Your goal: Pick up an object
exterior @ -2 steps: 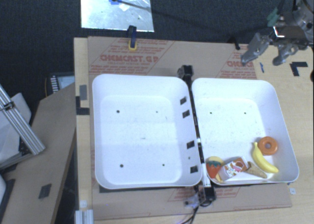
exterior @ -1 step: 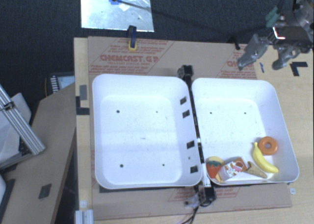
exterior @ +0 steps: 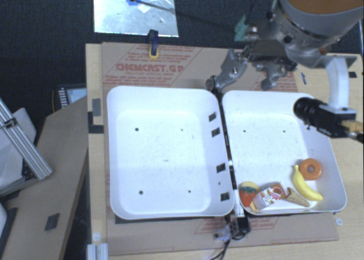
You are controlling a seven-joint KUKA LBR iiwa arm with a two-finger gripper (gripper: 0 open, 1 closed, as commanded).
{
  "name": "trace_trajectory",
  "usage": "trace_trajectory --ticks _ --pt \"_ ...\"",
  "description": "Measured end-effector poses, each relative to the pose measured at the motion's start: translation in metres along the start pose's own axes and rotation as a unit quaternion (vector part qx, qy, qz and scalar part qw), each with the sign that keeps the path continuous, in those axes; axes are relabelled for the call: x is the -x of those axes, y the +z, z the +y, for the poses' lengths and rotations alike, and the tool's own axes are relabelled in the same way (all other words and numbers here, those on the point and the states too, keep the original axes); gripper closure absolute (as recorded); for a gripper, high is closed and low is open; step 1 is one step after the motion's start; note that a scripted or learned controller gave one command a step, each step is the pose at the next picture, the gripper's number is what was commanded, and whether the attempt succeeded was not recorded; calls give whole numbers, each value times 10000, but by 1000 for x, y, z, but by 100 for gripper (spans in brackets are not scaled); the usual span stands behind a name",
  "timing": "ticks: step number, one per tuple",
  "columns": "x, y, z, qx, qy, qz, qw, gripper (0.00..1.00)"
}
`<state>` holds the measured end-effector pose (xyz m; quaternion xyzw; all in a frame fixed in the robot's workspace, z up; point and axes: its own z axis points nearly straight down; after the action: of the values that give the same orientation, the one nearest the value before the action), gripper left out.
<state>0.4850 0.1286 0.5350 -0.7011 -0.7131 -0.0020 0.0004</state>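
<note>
Counted two shallow white bins, set side by side on a cardboard sheet: left bin and right bin, rims touching along the middle.

Logged five loose objects, all grouped in the near right corner of the right bin:
- one banana, yellow, curved, near the right wall;
- one orange ring, just behind the banana's top end;
- one red-orange round fruit, at the near wall;
- one red-and-white packet, touching the round fruit;
- one brown cone-shaped piece, between packet and banana.

Noted beyond the bins: one shiny metal sheet on the dark floor; one yellow clip at the cardboard's far edge.

Recorded one arm, grey with an orange band, entering at the upper right and angled down and leftward. Found its gripper above the far rim of the right bin, fingers spread apart, nothing between them. Placed well apart from all five objects.
</note>
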Motion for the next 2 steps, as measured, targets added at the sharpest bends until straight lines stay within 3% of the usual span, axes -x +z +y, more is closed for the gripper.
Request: trace_trajectory --ticks 1,2 --pt "-82 1 2 -4 18 0 10000 0" --pt "-107 3 3 -4 48 -5 10000 0"
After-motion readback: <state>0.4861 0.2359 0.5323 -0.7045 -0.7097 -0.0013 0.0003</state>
